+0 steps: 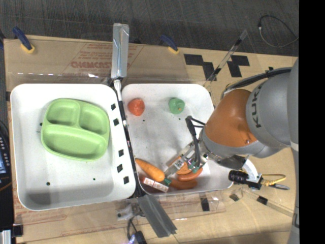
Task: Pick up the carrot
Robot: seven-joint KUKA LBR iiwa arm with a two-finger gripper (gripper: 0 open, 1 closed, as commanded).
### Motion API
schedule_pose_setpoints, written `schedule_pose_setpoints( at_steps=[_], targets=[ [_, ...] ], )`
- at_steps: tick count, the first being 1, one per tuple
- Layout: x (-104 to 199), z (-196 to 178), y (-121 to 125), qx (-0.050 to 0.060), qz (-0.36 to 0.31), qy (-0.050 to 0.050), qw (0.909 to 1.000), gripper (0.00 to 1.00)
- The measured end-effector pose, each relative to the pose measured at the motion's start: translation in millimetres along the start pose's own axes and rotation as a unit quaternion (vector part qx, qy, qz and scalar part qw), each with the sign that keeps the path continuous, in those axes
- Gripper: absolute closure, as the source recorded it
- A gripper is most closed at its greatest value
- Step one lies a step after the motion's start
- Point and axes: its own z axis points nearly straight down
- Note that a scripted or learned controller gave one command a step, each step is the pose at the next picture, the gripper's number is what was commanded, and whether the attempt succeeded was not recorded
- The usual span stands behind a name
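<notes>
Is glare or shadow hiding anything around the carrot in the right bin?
Camera view: lighting is even, with no glare on the carrot; soft shadow lies under the arm along the right bin near its front wall; the hand and the items beneath it are small and cluttered, so detail there is hard to read; the green tray is crisp.

There are two shallow white plastic bins, one on the left of the frame [20,136] and one on the right [157,93]. One light green divided plastic tray [76,128] is present. I count one orange carrot [150,169], one small red round fruit [135,106] and one small green round fruit [176,104]. Two blue clamps [23,38] [169,42] are at the upper cardboard edge.
</notes>
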Motion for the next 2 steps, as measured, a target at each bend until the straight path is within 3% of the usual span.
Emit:
schedule_pose_setpoints(
  at_steps=[1,2],
  targets=[
    [48.0,-4.6,41.0,-0.004,-0.044,-0.013,0.9989,0.00],
    [49.9,-12.6,41.2,-0.003,-0.046,-0.008,0.9989,1.00]
  ],
)
